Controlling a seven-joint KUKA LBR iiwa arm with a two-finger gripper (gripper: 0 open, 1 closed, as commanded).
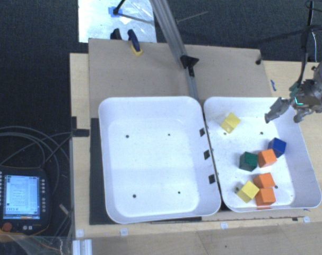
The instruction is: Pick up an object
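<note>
Right bin [304, 195] holds seven blocks — three orange, two yellow, one green, one blue; end effector [286, 115] spread open, empty — tan surface [145, 70], dark carpet [28, 52].

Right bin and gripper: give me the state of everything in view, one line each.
Gripper: open, holding nothing, above the right bin's top right.
Lone yellow cube: lying apart, upper left.
Blue cube: against an orange cube.
Green cube: beside that orange cube.
Second yellow cube: beside two orange cubes.
</note>
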